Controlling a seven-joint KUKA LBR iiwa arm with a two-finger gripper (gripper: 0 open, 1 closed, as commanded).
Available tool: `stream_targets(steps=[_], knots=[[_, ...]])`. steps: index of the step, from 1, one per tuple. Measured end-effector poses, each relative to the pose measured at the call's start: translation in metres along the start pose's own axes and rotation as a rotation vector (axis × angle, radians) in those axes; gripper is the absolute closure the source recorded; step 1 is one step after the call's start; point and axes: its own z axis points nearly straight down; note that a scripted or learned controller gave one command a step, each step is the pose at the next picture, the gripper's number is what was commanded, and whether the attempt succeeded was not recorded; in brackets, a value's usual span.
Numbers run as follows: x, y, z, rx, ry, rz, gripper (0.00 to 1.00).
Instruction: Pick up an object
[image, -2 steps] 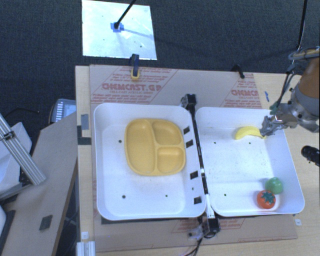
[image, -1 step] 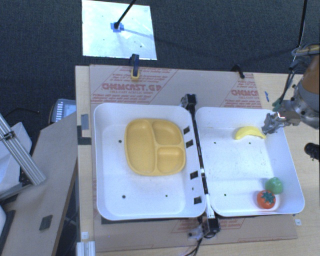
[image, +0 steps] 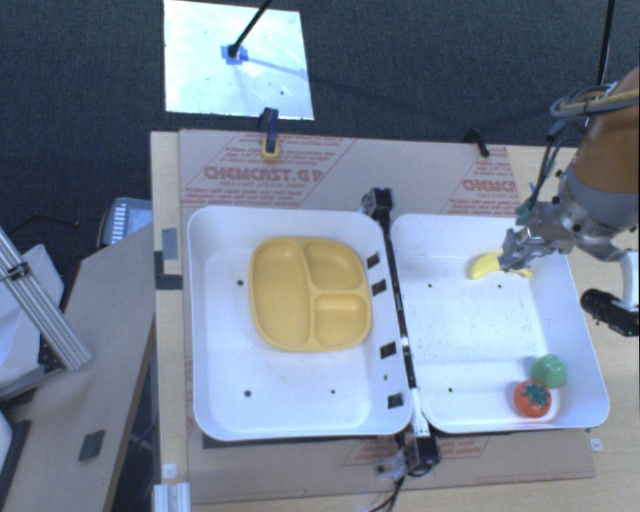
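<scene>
Reaching in from the right of the camera view, the grey arm (image: 605, 170) with its orange band brings one gripper (image: 517, 250) down over the far part of the right bin (image: 470, 400). The gripper sits right at the right-hand end of one small yellow object (image: 486, 266) that looks like a toy banana; whether it touches the object, and whether the fingers are apart or together, cannot be told at this angle.

Two white bins stand side by side on the bench (image: 330, 165). The right bin holds three objects: the yellow one near its far wall, and, close together in its near right corner, one green object (image: 549, 371) and one round orange-red object (image: 532, 398).

The left bin (image: 225, 400) holds one thing, a yellow divided plate (image: 308, 294) with three compartments, lying flat near its middle.
</scene>
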Motion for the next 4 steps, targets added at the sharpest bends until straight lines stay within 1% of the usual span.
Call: stream_targets(steps=[2,3,4], knots=[[0.119,-0.032,0.01,0.002,0.003,-0.002,1.0],[0.172,-0.033,0.004,0.0,0.002,-0.003,1.0],[0.227,-0.046,0.002,0.001,0.002,-0.003,1.0]])
